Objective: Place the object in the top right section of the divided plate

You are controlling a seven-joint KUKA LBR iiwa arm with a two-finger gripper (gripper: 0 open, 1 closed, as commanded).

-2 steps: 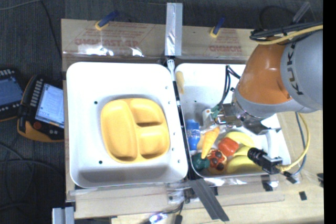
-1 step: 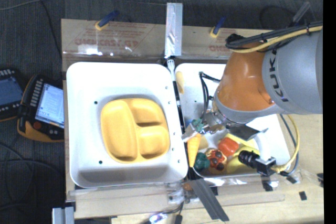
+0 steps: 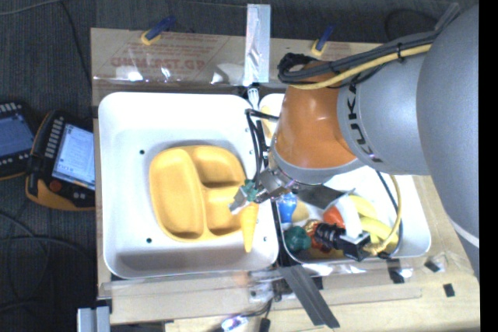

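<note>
1. Arm [image 3: 366,120] reaches in from the right, its orange band low over the wall between the two white bins. It sits there because the object comes out of the right bin and the target is in the left one.
2. Claw [image 3: 250,195] is at the right edge of the yellow divided plate [image 3: 183,194]. Its fingers look closed on the upper end of a yellow carrot-shaped toy [image 3: 249,225]; a bit of green shows right at the grip.
3. The toy hangs point-down, tip over the left bin [image 3: 124,120] floor just beside the plate's lower right corner. It looks lifted rather than lying flat, but I can't be sure.
4. Plate lies in the middle of the left bin: one long section on the left, two smaller ones on the right. The top right section [image 3: 218,163] has nothing in it, and it is up and left of the claw.
5. Right bin [image 3: 416,241] holds the leftover clutter: banana [image 3: 372,223], dark green thing [image 3: 297,237], orange-red piece [image 3: 334,215], dark bottle-like item [image 3: 342,239].
6. Judgement: transport step, placement not yet done. The next move calls for a short shift up and left before letting go.
7. Risk: a long toy gripped by one end may tip over the divider ridge or land across the plate rim.
</note>
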